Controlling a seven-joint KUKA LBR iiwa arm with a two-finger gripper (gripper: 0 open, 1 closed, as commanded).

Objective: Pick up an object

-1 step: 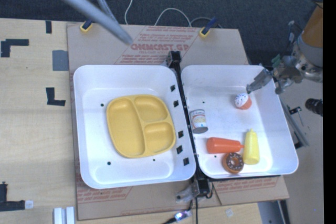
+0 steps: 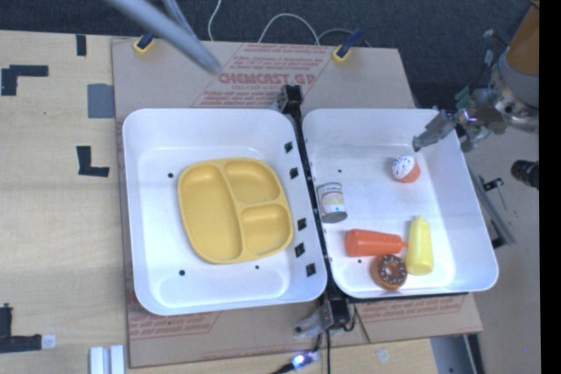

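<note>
Two white bins: the left bin (image 2: 140, 188) holds one yellow divided plate (image 2: 235, 209). The right bin (image 2: 368, 131) holds five objects: one small can (image 2: 332, 202), one white-and-orange egg (image 2: 404, 168), one orange carrot (image 2: 373, 242), one yellow bottle (image 2: 420, 245), one donut (image 2: 388, 271). The gripper (image 2: 436, 134) hangs at the right bin's upper right edge, holding nothing; I cannot tell how it is set.

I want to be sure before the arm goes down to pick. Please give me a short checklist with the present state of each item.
1. Gripper above right bin: ok, at its upper right edge.
2. Nothing between its fingers: ok.
3. Finger opening: cannot tell.
4. Egg-shaped toy standing apart from other things: ok.
5. Carrot, yellow bottle and donut apart: not ok, crowded together.
6. Small can clear of bin wall: not ok, close to the divider.
</note>
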